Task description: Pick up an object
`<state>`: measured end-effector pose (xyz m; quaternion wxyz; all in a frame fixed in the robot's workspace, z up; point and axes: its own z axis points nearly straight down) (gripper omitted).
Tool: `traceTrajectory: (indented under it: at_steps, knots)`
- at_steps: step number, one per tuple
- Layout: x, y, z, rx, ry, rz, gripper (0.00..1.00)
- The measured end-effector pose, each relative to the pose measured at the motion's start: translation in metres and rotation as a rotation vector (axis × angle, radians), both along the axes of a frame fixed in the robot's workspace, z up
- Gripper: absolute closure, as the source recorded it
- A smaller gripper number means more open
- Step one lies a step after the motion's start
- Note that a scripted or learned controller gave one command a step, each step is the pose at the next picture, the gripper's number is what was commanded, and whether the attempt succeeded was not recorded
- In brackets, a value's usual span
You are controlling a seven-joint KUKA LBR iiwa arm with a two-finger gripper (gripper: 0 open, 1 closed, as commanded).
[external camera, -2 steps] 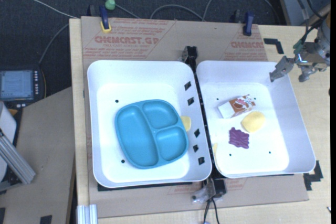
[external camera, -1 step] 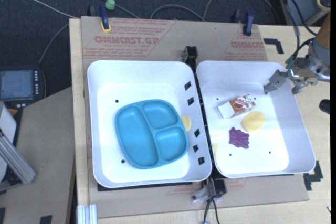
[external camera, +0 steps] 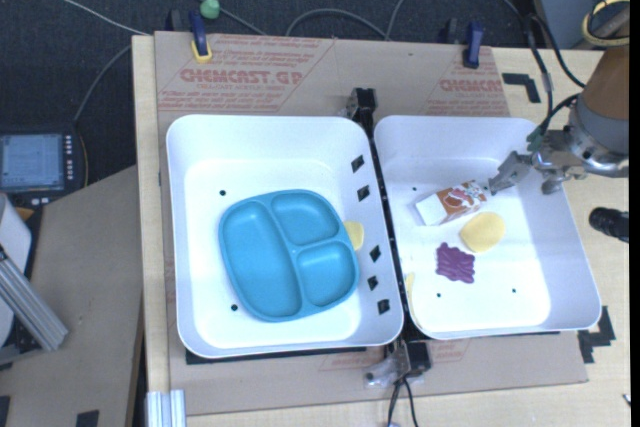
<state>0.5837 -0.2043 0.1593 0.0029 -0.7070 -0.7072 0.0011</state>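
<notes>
Carton (external camera: 452, 204) lies touching the claw (external camera: 497, 182) tip.

The brown board (external camera: 300, 65) under the two bins carries red print reading "CHEMCAST GP" behind the left bin, and what looks like the same word, fainter, behind the right bin. Smaller red lines beneath each are too small to read. The small carton (external camera: 452, 203) has printing that cannot be made out.

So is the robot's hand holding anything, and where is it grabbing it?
Nothing is held. The gripper hovers over the right bin, its tips just beside the carton, with nothing between them.
</notes>
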Motion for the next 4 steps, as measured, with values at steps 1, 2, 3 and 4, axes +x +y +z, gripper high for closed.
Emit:
traceTrajectory:
  at_steps: [1,2,3,4]
  knots:
    - [-0.003,-0.001,-0.041,-0.001,-0.004,-0.001,0.00]
    - [-0.001,-0.002,-0.027,-0.003,-0.011,0.000,1.00]
    - [0.001,-0.012,0.025,-0.005,-0.012,0.000,1.00]
    - [0.002,-0.005,0.073,-0.005,-0.012,0.002,1.00]
